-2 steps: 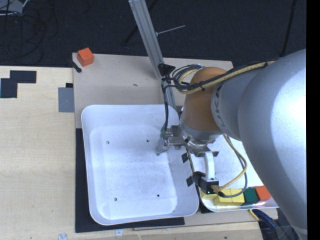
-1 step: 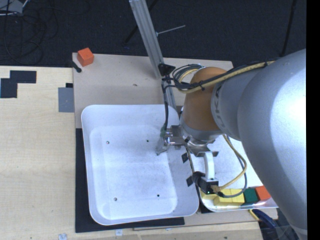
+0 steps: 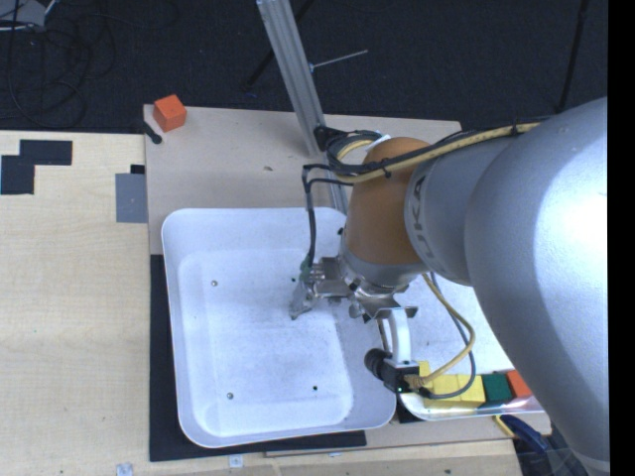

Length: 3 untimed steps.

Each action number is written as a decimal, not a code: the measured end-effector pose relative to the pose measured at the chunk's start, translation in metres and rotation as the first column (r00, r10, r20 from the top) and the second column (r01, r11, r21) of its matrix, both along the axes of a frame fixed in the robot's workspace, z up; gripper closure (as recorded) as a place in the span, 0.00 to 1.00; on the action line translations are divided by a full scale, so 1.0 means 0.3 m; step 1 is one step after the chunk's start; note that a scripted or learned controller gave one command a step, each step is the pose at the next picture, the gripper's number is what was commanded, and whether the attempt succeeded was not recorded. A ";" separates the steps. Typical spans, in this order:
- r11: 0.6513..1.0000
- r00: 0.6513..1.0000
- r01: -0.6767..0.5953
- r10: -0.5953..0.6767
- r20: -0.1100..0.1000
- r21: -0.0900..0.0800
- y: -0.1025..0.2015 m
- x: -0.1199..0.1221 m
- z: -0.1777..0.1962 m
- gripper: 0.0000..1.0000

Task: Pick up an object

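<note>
Pale wooden bench (image 3: pixel 69 296) under even light; dark floor (image 3: pixel 446 38) with loose cables (image 3: pixel 60 67) behind it

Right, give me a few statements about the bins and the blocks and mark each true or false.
1. An orange block sits on the bench beyond the left bin. True.
2. The orange block lies inside the left bin. False: it is outside, on the bench near the far left corner.
3. A yellow block lies in the right bin, near its front edge. True.
4. The arm reaches in from the left. False: it comes in from the right.
5. A slanted metal rail rises behind the bins. True.
6. The yellow block lies in the left bin. False: it is in the right one.
</note>
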<state>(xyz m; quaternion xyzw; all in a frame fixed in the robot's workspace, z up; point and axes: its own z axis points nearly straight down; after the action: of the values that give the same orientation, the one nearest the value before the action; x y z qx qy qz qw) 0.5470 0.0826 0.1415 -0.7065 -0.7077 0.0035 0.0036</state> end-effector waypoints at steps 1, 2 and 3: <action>1.000 1.000 0.005 -0.005 0.014 -0.002 -0.142 0.148 0.173 0.00; 1.000 1.000 -0.002 0.002 0.002 0.002 -0.014 -0.077 0.160 0.00; 1.000 1.000 0.000 -0.001 0.013 0.002 -0.011 -0.201 0.486 0.00</action>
<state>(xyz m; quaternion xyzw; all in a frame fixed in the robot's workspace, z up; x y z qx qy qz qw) 0.4869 0.0792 0.2873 -0.7067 -0.7075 -0.0018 -0.0004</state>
